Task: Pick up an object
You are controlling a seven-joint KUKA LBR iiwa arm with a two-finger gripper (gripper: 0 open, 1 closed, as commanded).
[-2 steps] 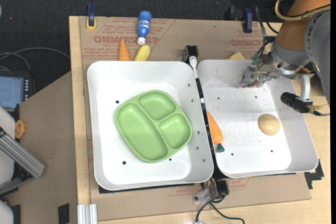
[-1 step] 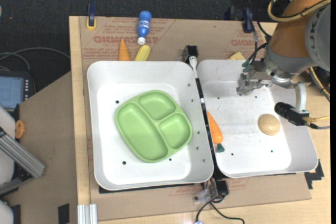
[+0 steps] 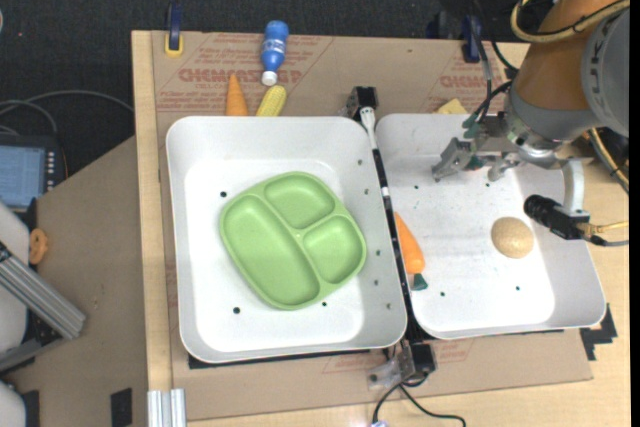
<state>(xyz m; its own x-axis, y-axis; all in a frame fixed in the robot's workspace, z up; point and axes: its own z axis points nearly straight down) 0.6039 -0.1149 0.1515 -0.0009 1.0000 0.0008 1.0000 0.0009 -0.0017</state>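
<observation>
The right bin [image 3: 470, 310] holds a round tan roll [image 3: 512, 237] near its right side. An orange carrot [image 3: 408, 248] lies along that bin's left wall. My gripper [image 3: 467, 169] hangs over the back part of the right bin, up and to the left of the roll and apart from it. Its fingers [image 3: 441, 168] are spread open with nothing between them. A green divided plate [image 3: 291, 239] lies in the middle of the left bin [image 3: 200, 165].
Behind the left bin, a blue and white bottle [image 3: 272, 50], a small carrot [image 3: 234, 97] and a yellow corn piece [image 3: 271, 100] lie on the cardboard. A black clamp [image 3: 363, 101] sits at the back between the bins. Cables [image 3: 575, 215] run along the right bin's right edge.
</observation>
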